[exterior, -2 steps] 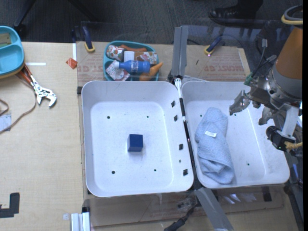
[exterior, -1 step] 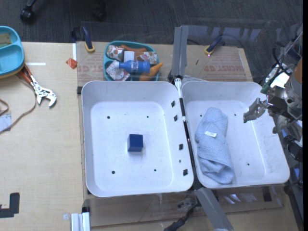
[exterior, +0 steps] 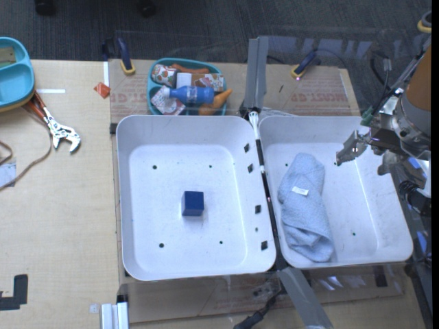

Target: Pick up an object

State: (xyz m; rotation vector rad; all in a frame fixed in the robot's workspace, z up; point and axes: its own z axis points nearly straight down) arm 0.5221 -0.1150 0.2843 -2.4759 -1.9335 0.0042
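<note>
Two shallow white bins stand side by side on the bench. In the left bin [exterior: 130, 204] a small blue cube [exterior: 193, 203] lies alone, a little left of the middle of the floor, touching no wall. In the right bin [exterior: 384, 245] a light blue cloth [exterior: 305, 208] lies crumpled along the left part — it has a small white label on its upper half.

The arm comes in from the right, and the gripper [exterior: 357, 146] hangs over the upper right part of the right bin, well apart from the cloth and far from the cube. Its fingers look spread apart and nothing is between them.

Behind the left bin stands a teal tray [exterior: 156, 74] full of small mixed items. Far left on the bench lies a metal wrench [exterior: 60, 132] — near it a light blue dish [exterior: 20, 74].
</note>
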